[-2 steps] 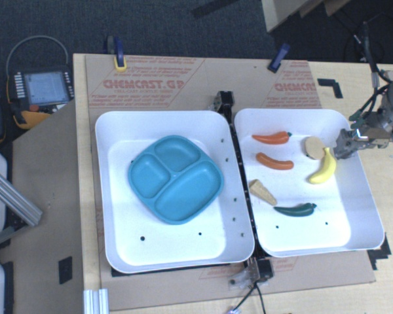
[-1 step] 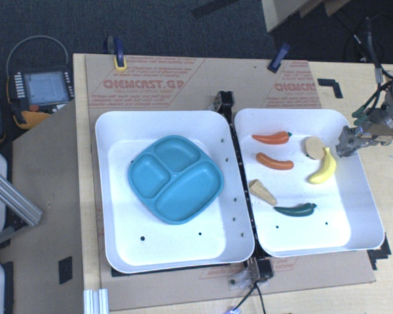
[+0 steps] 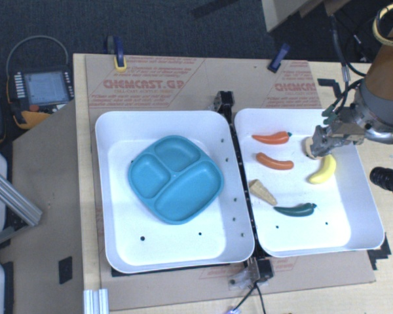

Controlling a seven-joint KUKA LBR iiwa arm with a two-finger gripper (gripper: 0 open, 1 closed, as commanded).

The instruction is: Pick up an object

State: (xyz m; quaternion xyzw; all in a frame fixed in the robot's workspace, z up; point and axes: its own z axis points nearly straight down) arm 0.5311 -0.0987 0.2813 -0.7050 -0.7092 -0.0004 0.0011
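One banana [image 3: 322, 170] lies just below my hand [image 3: 321, 146], chili peppers [image 3: 271, 137] to its left; hand's spread I cannot tell

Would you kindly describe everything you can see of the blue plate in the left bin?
The blue plate is a sky-blue divided dish that looks like smooth plastic, with rounded corners and three compartments: two smaller ones toward its upper left and one long one along its lower right. It lies flat, right way up and turned at an angle, near the middle of the left bin, resting on the bin's white floor. Nothing lies in its compartments, and nothing else touches it.
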